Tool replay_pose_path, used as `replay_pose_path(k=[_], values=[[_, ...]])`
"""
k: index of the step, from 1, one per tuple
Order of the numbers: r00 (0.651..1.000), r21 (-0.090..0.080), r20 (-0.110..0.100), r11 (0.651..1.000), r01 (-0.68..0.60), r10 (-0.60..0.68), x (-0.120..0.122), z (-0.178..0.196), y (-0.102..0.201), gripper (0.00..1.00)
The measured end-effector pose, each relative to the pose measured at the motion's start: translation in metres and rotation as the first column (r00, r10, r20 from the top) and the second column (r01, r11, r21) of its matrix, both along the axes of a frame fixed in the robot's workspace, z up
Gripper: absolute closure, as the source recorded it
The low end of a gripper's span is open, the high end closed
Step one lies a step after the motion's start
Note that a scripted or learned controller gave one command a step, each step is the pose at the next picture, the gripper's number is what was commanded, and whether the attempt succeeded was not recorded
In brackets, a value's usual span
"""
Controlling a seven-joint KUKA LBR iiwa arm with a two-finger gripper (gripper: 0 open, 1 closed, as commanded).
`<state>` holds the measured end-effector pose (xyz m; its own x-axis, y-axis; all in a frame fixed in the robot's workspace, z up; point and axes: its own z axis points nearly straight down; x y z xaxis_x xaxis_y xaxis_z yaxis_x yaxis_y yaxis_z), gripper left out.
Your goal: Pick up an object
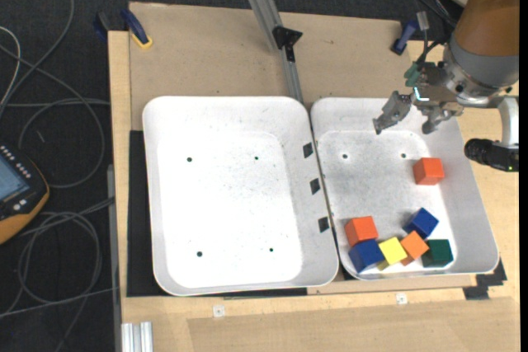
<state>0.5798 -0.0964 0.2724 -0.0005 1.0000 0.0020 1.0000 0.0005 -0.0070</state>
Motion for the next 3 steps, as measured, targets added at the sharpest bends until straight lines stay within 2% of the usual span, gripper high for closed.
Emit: replay_pose_path(k=[1,2,3], values=[[1.0,-0.001,0.006,1.0,0.0,0.0,0.001,0.003,0.0,0.0],[1.0,-0.001,0.001,1.0,0.001,-0.001,0.001,-0.039,0.002,0.0],[1.0,0.0,-0.001,1.0,0.001,-0.001,0.007,-0.098,-0.003,0.0]])
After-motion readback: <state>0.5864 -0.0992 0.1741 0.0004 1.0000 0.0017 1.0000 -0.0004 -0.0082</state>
